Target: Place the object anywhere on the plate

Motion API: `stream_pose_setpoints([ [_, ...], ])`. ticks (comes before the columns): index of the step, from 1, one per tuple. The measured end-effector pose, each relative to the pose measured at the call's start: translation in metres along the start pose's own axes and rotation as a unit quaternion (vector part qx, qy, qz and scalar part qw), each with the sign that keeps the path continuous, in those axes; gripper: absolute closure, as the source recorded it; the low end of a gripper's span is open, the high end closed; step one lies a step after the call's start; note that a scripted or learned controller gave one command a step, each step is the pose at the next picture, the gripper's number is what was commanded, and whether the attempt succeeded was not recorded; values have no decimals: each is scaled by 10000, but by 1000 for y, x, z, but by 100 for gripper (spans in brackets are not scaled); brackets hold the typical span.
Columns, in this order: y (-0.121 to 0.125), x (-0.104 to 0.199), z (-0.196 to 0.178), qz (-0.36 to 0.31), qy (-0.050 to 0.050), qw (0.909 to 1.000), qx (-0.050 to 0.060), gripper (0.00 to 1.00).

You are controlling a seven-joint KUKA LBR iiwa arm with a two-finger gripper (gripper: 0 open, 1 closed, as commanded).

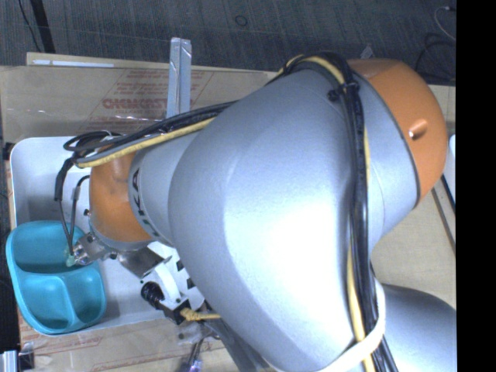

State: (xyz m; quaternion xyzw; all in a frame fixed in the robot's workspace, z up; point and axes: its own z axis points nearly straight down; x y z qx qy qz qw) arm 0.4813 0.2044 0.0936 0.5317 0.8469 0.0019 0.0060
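we see the arm (294, 208) spanning most of the camera view, entering from three o'clock and reaching toward nine o'clock, its orange band (112, 204) sitting just above the wrist. the wrist ends over the left white bin (31, 161), whose wall shows at ten o'clock. a blue plate (54, 293), divided into two compartments by a low ridge, lies at the eight o'clock corner of that bin. the hand (77, 256) hangs at the plate's two o'clock rim, over or just inside the upper compartment; we cannot tell whether it is released, clenched or grasping anything, because the wrist hides it. the object to be placed cannot be made out: both plate compartments look bare where they show, and nothing can be seen beneath the wrist. we judge the step in hand to be either the final approach to the plate or the release over it; which one cannot be settled here. the next move calls for confirming that the hand sits over the plate's interior rather than its rim, then a straight lift clear of the plate without dragging its edge.
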Motion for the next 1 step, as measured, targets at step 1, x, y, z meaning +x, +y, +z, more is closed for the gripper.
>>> stream_pose_setpoints([
  [1, 0, -25, -95, -1644, 37, 9864, 33, 100],
])
